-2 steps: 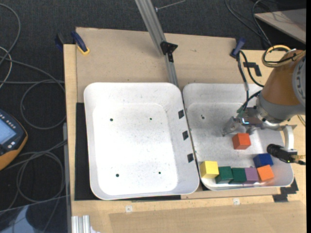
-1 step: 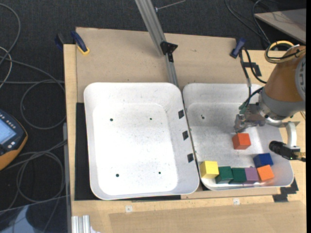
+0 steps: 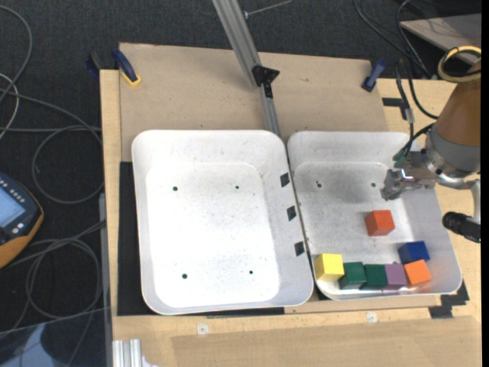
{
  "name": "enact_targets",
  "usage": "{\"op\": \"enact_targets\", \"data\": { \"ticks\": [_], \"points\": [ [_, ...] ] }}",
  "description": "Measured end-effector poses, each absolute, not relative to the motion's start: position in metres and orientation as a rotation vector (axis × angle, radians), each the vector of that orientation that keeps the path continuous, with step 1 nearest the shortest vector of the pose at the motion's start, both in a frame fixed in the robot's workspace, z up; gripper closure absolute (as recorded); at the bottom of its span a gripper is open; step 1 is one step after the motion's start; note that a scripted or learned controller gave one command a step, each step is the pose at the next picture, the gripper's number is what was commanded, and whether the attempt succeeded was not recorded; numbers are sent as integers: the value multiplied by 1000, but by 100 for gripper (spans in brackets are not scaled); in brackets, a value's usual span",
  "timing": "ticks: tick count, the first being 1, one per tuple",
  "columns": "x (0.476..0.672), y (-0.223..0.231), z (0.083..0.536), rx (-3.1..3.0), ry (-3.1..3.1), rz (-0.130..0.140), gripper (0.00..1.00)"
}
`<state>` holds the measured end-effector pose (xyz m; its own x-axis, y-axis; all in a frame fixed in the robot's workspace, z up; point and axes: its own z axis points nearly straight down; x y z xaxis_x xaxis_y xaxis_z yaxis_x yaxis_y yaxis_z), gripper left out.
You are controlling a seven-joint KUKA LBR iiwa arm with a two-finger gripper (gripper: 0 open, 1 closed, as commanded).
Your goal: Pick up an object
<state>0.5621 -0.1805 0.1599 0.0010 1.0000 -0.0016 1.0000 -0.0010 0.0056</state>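
We judge the task barely begun: nothing is lifted yet, and every block lies on the floor of the right bin. The red block sits alone near the bin's middle. Along the near edge lie the yellow block, two green blocks, a purple block, an orange block and a blue block. The left bin sits beside it on the bench. The claw hangs above the right bin, just up from the red block and apart from it. We cannot tell whether it is released or clenched; nothing shows in its grip. The reach down, the grasp and the lift all remain.
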Motion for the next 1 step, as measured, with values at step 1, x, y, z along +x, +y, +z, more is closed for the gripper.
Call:
{"op": "enact_targets", "data": {
  "ticks": [1],
  "points": [
    [571,-177,221,2213,2219,7,100]
  ]
}}
